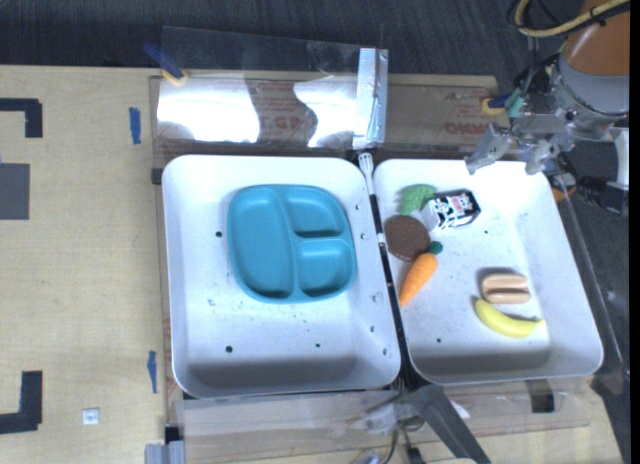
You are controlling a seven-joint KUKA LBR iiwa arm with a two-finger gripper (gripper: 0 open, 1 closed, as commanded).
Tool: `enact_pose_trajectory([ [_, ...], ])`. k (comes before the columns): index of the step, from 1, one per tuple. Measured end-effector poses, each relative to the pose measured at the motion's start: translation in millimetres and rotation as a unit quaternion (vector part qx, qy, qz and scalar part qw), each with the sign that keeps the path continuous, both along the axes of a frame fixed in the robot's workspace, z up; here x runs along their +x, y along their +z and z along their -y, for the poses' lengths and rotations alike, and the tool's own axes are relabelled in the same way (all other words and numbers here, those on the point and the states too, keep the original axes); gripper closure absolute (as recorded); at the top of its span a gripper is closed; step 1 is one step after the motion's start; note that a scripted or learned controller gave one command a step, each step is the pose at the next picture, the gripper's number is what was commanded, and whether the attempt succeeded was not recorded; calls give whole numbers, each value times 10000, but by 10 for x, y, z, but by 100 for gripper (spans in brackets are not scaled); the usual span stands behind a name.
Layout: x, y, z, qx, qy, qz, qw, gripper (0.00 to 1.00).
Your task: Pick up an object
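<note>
The right bin [560, 242] holds several toys: a green leafy piece [415, 195], a black-and-white carton [455, 208], a brown round cookie [406, 236], an orange carrot [418, 274], a hot dog in a bun [504, 287] and a yellow banana [506, 320]. My gripper [514, 156] hangs over the back edge of this bin, up and to the right of the carton. Its fingers stand spread with nothing between them. It touches none of the toys.
The left bin [200, 302] holds a blue divided plate [293, 242]. A clear plastic sheet [270, 102] stands behind the left bin. The divider [380, 252] between the bins runs close beside the cookie and carrot.
</note>
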State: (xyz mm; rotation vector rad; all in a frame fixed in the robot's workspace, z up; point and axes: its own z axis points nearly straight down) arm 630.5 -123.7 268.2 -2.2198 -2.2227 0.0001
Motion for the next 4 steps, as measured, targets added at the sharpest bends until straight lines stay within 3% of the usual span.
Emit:
enact_pose_trajectory([
  [1, 207, -185, 551, -16, 1180, 21, 9930, 0],
  [2, -942, -1330, 189, 19, 1610, -36, 9869, 0],
  [3, -977, -1670, 307, 12, 1446, -18, 9895, 0],
  [4, -1441, -1809, 258, -4, 853, 37, 9963, 0],
])
